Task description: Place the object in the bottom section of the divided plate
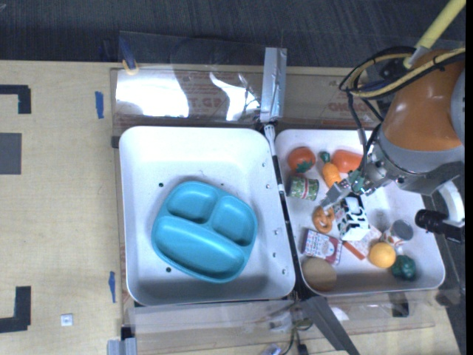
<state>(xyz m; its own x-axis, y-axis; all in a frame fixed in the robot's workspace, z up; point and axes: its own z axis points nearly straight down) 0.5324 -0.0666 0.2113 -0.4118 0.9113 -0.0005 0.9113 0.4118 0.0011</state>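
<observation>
Nearest the camera's lower edge, the right bin [436, 276] holds a brown potato-like lump [319, 272], a small printed carton [322, 244], a yellow lemon-like ball [382, 255] and a dark green piece [403, 268]. Just above these the claw [347, 194] hangs low among the clutter, over a black-and-white spotted toy [355, 219] and beside an orange ring-shaped piece [323, 218]. Which of these is the object to move is unclear, and I cannot tell whether the claw is open, closed or gripping anything, since arm and toys overlap there.

To do the pick well, the claw should come straight down on one piece, clear of its neighbours, and lift high enough to pass the wall between the bins. The blue divided plate [205, 230] lies in the left bin [140, 168], well apart from the claw; its single wide section is the lower one, facing the camera.

Farther back sit a green can [302, 188], an orange tomato-like piece [301, 157] and another orange piece [346, 159]. Beyond lie the pale wooden tabletop [52, 198], with dark tape marks, and dark flooring.
</observation>
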